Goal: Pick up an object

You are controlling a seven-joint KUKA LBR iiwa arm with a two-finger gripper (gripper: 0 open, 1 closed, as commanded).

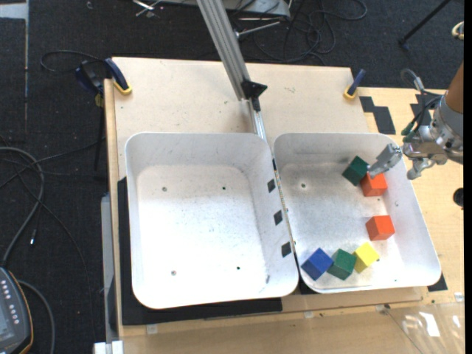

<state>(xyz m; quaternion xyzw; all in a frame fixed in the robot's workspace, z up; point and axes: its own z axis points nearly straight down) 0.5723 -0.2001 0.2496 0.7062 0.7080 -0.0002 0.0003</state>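
Note:
Several coloured cubes lie in the right bin [310, 161]. A dark green cube [355, 170] touches an orange cube [375, 184] near the bin's right wall. A second orange cube [380, 227] sits lower down. Along the front of the bin stand a yellow cube [366, 257], a green cube [343, 264] and a blue cube [318, 263]. My gripper [395, 169] hangs over the bin's right rim, open, with nothing between its fingers. One fingertip [377, 168] is just above the upper orange cube, beside the dark green one.
The left bin [195, 220] lies beside the right one, and their rims meet in the middle. A slanted metal rail [225, 39] runs from the back down to that junction. Clamps [118, 76] grip the bench's back corners.

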